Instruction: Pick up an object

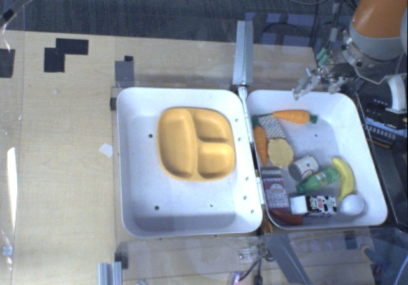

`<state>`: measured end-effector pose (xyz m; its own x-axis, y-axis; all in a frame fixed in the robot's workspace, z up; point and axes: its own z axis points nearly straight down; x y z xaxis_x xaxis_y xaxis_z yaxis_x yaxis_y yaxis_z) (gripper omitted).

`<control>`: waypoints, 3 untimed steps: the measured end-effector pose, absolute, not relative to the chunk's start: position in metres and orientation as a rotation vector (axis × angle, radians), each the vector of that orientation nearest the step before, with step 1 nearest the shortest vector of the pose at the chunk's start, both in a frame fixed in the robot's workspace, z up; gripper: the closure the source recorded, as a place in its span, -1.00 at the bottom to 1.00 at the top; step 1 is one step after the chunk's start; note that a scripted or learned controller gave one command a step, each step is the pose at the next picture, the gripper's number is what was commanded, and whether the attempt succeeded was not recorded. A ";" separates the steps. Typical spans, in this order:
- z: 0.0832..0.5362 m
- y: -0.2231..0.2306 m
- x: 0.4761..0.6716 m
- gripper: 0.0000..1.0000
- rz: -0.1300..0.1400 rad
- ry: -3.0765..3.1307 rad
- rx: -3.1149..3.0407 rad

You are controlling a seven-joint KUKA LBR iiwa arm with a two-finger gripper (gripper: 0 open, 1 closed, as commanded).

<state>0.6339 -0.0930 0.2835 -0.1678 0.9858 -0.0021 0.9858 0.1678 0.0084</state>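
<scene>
Nothing picked yet — tool (317,81) hangs open and empty above the right bin's (366,134) far rim. Carrot (291,116) and the rest lie inside that bin — descent and grasp remain.

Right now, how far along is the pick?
Nothing looks picked yet. The carrot, banana, egg and the rest all lie in the right bin. The yellow divided tray sits in the left bin. The claw hangs over the right bin's far rim with nothing between its fingers. Descent, grasp and lift remain.
</scene>
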 end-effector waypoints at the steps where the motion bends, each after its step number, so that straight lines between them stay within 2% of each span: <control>1: 0.142 -0.094 0.608 -1.00 0.004 2.360 2.069; 2: 0.089 -0.165 0.670 -1.00 0.002 2.346 2.090; 3: 0.099 -0.164 0.670 1.00 -0.001 2.352 2.084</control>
